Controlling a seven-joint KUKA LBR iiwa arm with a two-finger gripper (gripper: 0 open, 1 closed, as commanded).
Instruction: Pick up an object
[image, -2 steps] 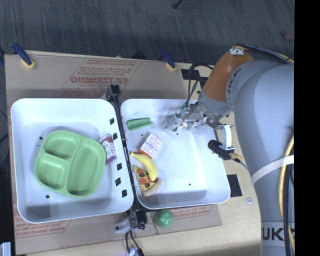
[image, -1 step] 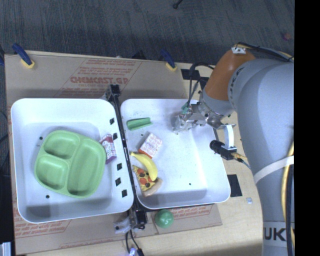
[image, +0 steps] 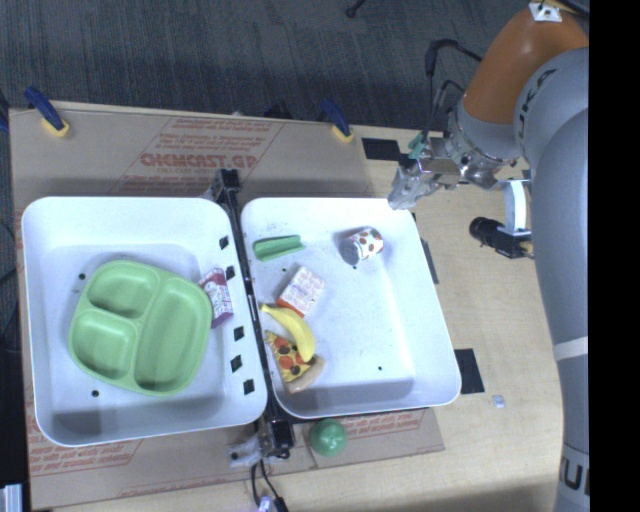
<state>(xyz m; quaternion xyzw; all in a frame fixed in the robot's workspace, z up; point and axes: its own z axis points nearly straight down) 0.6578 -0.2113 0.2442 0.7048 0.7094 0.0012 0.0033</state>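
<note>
A banana (image: 292, 330) lies near the left wall of the right bin (image: 420, 300), its lower end touching a pizza slice (image: 292, 362) just below it. A carton (image: 301, 290) sits just above the banana, a green bar (image: 277, 246) lies near the bin's top left corner, and a small spotted cup (image: 364, 244) rests on its side toward the top right. The two white bins stand side by side on a cardboard sheet (image: 190, 150) clamped to a pale bench (image: 490, 330), with dark carpet (image: 200, 50) beyond. A green ball (image: 327, 436) rests on the cardboard just below the right bin. My gripper (image: 408, 188) hangs over that bin's top right corner, above the rim and apart from every object; nothing is between its fingers, and how far they are parted I cannot tell. The left bin (image: 50, 240) holds a green divided tray (image: 140, 326) and, just beside it against the right wall, a small red packet (image: 217, 293)
</note>
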